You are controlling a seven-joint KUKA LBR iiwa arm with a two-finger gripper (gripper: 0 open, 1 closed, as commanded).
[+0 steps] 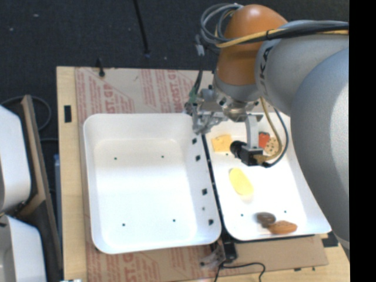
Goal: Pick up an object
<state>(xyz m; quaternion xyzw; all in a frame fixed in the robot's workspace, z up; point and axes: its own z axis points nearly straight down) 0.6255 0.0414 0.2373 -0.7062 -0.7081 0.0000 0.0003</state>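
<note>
Picking is not yet achieved: the tool (207,117) is hovering at the right white bin (305,207)'s far-left corner, its state unclear; the pale yellow oval object (240,181) is lying unlifted inside.

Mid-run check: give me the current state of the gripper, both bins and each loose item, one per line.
gripper: over the right bin's far left corner, fingers hard to read.
left bin: sitting flat on the bench.
right bin: flat, holding all the loose items.
yellow square piece: lying flat, just below the gripper.
yellow oval piece: lying mid-bin, untouched.
brown piece: near the front edge.
orange piece: lying beside the brown piece.
</note>
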